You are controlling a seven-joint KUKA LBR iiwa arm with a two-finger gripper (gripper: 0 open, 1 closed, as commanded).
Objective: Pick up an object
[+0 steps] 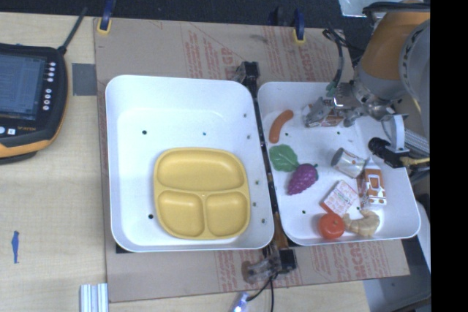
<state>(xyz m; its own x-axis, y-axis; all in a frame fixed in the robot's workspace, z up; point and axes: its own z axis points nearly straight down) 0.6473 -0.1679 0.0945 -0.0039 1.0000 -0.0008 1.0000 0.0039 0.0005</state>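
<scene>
The grey two-finger gripper point(322, 117) hangs low over the far end of the right-hand shallow white bin point(409, 230); whether it is wide or narrow cannot be told; nothing is seen held. The nearest candidate, an orange sausage-shaped toy point(280, 125), lies just left of it, near the bin wall; a green leaf point(283, 156) and purple grape cluster point(302, 178) lie nearer the viewer. Likely risks: closing on air; the wall blocking the descent; the rounded sausage rolling aside.

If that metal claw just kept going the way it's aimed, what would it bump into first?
Probably the orange sausage-shaped toy: the gripper points leftward across the right white bin. Depth is unclear, so it might hit the bin floor first.
</scene>
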